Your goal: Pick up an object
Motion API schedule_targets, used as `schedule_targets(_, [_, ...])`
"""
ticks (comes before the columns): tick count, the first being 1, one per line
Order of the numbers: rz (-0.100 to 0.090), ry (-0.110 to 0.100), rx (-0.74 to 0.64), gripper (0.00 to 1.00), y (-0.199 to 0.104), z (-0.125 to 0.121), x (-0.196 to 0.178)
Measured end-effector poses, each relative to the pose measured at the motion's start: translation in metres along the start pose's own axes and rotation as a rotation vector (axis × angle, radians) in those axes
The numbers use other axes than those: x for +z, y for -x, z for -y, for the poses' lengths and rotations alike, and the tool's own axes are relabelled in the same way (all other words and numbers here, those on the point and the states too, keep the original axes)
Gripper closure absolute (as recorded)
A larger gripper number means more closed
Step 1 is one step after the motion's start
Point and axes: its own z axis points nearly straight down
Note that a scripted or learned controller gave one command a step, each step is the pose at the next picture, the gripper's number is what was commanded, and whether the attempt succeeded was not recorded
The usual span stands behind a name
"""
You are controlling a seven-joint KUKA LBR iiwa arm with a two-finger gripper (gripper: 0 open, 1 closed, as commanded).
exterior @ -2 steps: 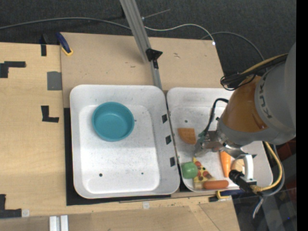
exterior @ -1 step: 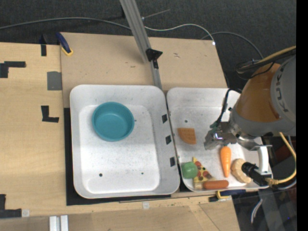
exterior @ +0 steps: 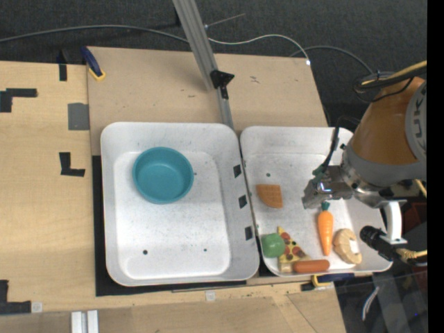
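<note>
The gripper point(exterior: 320, 194) hangs over the right bin point(exterior: 291, 148), just above the carrot point(exterior: 325, 232) near its front edge; whether its jaws are open, I cannot tell.

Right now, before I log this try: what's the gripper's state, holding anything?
Gripper: in the right bin, just above the carrot; open or closed cannot be told, and nothing is visibly held.

We look from one fixed camera above the bench point(exterior: 41, 186), slanted down, taking both white bins point(exterior: 118, 255) from moderate distance.
</note>
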Motion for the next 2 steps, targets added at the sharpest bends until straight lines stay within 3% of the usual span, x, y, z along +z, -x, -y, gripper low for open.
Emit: schedule_targets(2, [0.0,0.0,0.0,1.0,-0.004,-0.009,-0.08])
